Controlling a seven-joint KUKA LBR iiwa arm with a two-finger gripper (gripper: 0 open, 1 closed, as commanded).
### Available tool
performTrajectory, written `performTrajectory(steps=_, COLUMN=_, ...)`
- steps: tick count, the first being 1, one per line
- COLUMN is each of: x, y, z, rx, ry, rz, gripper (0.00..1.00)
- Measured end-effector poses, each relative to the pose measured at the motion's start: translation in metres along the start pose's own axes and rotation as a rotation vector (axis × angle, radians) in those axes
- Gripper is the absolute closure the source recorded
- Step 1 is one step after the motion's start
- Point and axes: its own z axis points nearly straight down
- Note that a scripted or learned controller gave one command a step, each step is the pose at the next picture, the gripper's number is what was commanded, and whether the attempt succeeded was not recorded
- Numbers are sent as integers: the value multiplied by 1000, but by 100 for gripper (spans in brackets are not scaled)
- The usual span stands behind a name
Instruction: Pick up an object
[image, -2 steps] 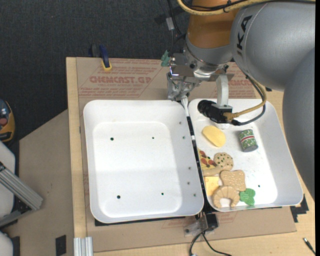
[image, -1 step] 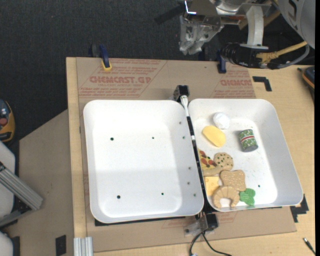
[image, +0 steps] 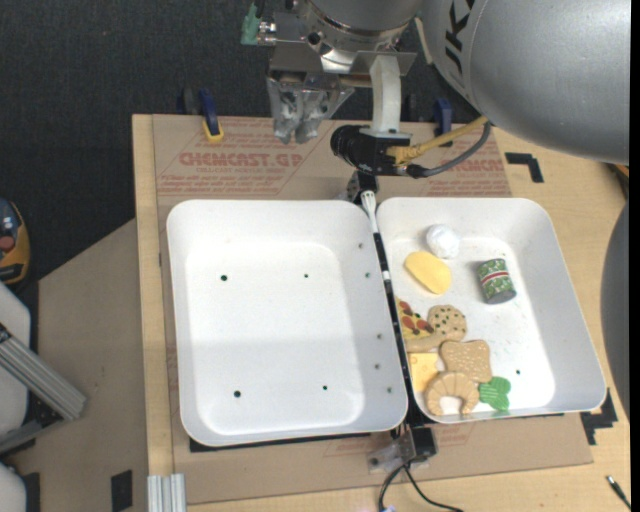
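Observation:
My gripper (image: 300, 128) hangs above the cardboard behind the left bin's far edge, well away from every object. It looks open, with nothing between its fingers. The objects all lie in the right bin (image: 555, 330): a white lump (image: 441, 240), a yellow lemon-shaped piece (image: 428, 271), a small green can (image: 494, 280), a round cookie (image: 446, 321), a pizza-like slice (image: 411, 320), a yellow block (image: 424, 368), a tan toast piece (image: 468, 358), a croissant (image: 450, 393) and a small green piece (image: 495, 392).
The left bin (image: 270, 320) lies beside the right one, and their rims meet along a black seam (image: 385, 290). Both rest on a cardboard sheet (image: 240, 155) held by clamps (image: 210, 125) at the back. Grey metal parts (image: 40, 385) stand at the left edge.

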Motion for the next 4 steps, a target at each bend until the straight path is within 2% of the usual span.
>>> performTrajectory(steps=1, x=9, y=-12, z=91, rx=5, ry=-4, rz=7, gripper=100)
performTrajectory(steps=2, x=9, y=-10, z=73, rx=-10, ry=0, rz=7, gripper=100)
performTrajectory(steps=4, x=9, y=-10, z=52, rx=-14, ry=1, rz=6, gripper=100)
